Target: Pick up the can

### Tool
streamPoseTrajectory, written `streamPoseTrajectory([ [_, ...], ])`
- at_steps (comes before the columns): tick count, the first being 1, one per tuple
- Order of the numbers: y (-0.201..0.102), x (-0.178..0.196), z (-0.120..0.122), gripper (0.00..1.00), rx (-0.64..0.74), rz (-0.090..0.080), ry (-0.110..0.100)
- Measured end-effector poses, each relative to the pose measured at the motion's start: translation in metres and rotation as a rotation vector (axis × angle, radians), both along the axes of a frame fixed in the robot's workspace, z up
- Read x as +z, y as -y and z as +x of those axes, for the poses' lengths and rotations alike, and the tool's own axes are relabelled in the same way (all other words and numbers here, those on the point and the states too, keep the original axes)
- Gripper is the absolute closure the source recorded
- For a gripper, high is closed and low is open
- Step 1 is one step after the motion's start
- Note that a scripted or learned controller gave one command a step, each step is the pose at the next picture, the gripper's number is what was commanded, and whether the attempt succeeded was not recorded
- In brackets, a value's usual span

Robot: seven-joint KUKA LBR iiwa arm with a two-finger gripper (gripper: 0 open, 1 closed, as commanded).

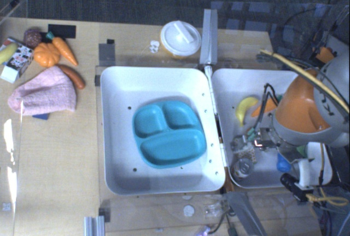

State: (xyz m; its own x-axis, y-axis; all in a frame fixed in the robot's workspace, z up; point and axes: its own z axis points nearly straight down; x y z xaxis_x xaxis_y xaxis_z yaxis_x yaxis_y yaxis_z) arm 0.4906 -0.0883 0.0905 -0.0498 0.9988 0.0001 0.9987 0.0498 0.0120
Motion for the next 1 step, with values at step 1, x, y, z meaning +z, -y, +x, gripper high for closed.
streamPoseTrajectory([
  [1, -0.0025, 0.0002, 0.0027, 0.0, -0.49, 0.003, 0.011],
])
